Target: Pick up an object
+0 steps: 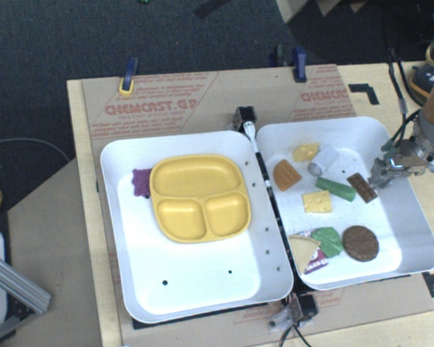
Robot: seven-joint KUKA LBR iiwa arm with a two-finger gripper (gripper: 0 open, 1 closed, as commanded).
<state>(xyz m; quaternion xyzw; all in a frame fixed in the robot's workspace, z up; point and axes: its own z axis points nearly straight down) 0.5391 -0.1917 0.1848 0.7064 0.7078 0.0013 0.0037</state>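
Brown cardboard-topped bench [195, 95], dark carpet floor [41, 56]; two shallow white bins [212, 290]; yellow divided plastic tray [200, 195]. Gripper [383, 168] at right bin: finger state indiscernible.

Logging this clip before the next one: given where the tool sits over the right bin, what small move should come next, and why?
Probably a short drop straight down. The tool sits at the right side of the right bin, beside a small brown block and a green piece. Nothing shows between its fingers, so the pick looks not yet made.
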